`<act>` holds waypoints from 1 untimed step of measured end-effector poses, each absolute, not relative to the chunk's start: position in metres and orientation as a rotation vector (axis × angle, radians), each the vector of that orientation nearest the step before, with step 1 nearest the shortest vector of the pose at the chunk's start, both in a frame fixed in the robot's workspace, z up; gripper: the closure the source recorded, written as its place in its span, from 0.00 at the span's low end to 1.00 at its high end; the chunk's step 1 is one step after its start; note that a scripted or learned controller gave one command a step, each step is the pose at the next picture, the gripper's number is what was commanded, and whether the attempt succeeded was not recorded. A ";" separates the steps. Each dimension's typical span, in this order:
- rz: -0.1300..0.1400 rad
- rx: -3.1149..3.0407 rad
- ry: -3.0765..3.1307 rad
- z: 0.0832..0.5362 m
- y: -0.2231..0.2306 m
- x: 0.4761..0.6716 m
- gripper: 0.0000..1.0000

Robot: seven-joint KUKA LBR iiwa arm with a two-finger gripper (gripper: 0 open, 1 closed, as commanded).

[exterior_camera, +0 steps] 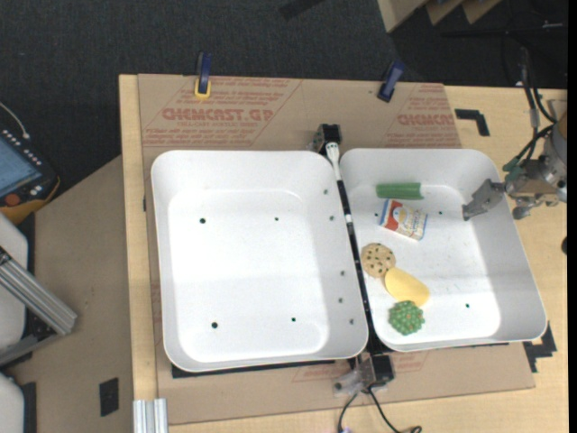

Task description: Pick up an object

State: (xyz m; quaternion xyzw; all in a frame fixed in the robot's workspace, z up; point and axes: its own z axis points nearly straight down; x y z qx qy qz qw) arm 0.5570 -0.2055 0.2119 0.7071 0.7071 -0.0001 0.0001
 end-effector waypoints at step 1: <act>0.010 2.204 2.214 0.312 -0.224 0.646 0.00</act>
